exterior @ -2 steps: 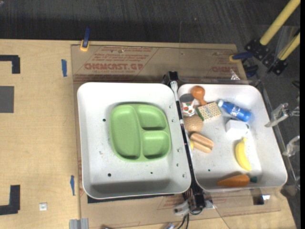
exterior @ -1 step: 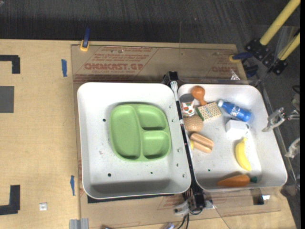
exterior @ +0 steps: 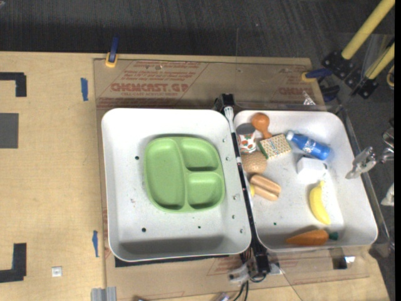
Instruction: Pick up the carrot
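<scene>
- Carrot (exterior: 307, 237) lies on its side along the near wall of the right bin (exterior: 351, 221), orange body pointing left and dark green end to the right, close to that bin's near right corner.
- Banana (exterior: 319, 204) lies just above the carrot, curved and nearly upright in the view; its lower tip is near the carrot but apart from it.
- White block (exterior: 308, 166) sits above the banana, and a blue bottle (exterior: 308, 145) with a white cap lies tilted just beyond it.
- Hot dog bun (exterior: 265, 188) lies to the carrot's upper left, well apart from it, with bare bin floor between.
- Further back along the divider are a round tan bread piece (exterior: 254, 162), a speckled box (exterior: 274, 146), a small dark-topped cup (exterior: 246, 137) and an orange-brown rounded piece (exterior: 260, 123), clustered and touching one another in places.
- Gripper (exterior: 362, 162) shows as a blurred grey metallic shape over the right rim of the right bin, level with the white block and well apart from the carrot; whether it is released or clenched cannot be told.
- Banana is the nearest thing between the gripper and the carrot.
- Left bin (exterior: 119, 168) holds a green divided plate (exterior: 169, 174), lying flat at its middle.
</scene>
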{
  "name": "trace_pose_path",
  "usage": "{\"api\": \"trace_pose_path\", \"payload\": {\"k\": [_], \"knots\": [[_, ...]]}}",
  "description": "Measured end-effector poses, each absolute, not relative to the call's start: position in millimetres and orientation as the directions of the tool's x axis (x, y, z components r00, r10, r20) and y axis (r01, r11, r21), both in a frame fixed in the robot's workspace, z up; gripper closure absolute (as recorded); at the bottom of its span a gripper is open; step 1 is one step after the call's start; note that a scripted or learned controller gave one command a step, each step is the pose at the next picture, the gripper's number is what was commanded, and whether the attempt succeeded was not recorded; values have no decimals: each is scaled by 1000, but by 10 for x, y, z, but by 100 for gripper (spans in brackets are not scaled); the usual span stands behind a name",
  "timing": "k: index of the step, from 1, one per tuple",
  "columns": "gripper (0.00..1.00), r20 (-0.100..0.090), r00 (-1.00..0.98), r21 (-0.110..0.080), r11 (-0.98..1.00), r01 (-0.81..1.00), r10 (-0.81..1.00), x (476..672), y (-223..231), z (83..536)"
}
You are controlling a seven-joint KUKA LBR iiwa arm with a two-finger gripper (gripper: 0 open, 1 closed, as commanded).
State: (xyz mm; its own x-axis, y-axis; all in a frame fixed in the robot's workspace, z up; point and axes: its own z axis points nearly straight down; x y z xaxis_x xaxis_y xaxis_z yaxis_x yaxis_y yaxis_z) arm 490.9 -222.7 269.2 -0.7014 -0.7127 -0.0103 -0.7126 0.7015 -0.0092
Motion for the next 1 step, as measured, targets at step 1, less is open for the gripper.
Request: {"api": "trace_pose_path", "payload": {"k": [1], "knots": [[0, -8, -584, -12, 584, -812, -812, 4894, -2228, 3234]]}}
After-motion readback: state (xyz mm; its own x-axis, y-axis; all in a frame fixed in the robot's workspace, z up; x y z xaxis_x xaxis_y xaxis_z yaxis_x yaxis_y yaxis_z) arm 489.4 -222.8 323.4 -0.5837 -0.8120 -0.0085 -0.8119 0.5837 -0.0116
